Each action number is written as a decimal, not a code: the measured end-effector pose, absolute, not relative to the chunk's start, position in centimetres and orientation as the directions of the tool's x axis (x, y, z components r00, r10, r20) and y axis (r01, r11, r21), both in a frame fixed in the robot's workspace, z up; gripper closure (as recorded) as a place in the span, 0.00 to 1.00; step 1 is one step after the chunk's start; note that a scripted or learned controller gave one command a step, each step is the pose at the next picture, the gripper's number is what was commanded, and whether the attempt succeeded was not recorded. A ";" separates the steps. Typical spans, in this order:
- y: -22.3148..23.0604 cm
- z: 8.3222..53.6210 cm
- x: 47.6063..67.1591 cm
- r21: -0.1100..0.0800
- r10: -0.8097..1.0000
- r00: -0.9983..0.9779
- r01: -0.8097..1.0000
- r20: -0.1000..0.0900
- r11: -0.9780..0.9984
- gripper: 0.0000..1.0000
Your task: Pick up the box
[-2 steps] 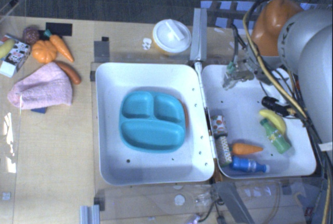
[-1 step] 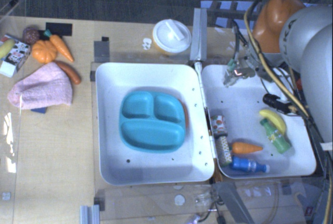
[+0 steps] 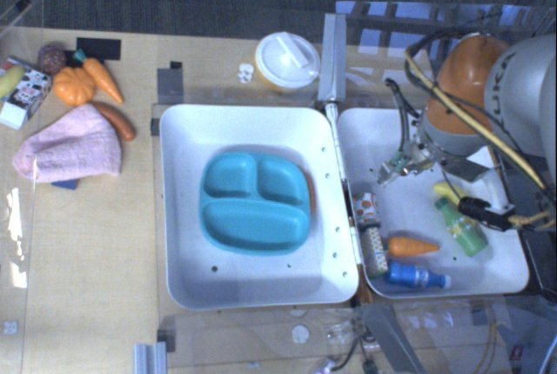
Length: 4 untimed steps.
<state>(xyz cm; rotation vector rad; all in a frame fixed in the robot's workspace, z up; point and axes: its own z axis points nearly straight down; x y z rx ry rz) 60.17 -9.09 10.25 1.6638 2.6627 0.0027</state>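
- While gripper (image 3: 402, 162) hovers over the right bin (image 3: 513, 277), finger state cannot be told — nothing visibly held.
- Camera view: box (image 3: 365, 207) lies at gripper's 7 o'clock, by the bin's left wall; pick not yet done.

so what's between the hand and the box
Nothing: just bare floor of the right bin between the hand and the box, in the camera view.

Divided tray (image 3: 255, 203) in left bin (image 3: 174, 190); bottles (image 3: 416, 277) and carrot (image 3: 412, 247) in right bin (image 3: 365, 137).
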 end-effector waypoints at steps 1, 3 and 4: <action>-9.1 10.3 60.2 0.003 0.899 -0.438 0.899 -0.001 0.438 0.00; -10.3 8.7 65.7 0.008 0.978 -0.210 0.978 -0.003 0.210 0.00; -9.4 9.0 56.8 0.011 0.959 -0.282 0.959 -0.004 0.282 0.00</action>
